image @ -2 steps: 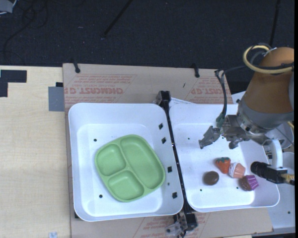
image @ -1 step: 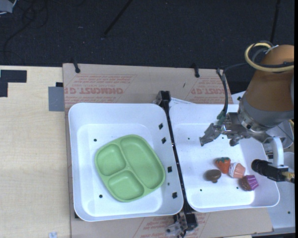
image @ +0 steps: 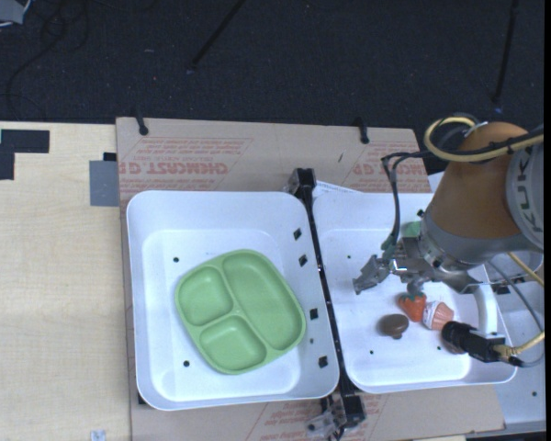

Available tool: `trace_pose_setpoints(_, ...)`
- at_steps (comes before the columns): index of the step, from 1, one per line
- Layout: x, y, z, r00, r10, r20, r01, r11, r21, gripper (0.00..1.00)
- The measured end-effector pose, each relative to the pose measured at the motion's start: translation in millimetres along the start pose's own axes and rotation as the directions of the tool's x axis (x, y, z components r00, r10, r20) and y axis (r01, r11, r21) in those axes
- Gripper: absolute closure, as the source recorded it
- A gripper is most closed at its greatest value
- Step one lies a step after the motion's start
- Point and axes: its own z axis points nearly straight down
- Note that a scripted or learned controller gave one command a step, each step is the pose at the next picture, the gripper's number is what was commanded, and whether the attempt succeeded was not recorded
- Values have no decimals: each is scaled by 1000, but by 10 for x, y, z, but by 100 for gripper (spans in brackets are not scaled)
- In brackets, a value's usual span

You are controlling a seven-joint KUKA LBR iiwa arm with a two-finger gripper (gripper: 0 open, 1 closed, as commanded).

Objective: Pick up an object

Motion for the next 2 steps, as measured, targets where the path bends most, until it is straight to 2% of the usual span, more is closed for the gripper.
trace_pose_setpoints(2,-88,-28,999,1000,1,1,-1,1000,-6,0)
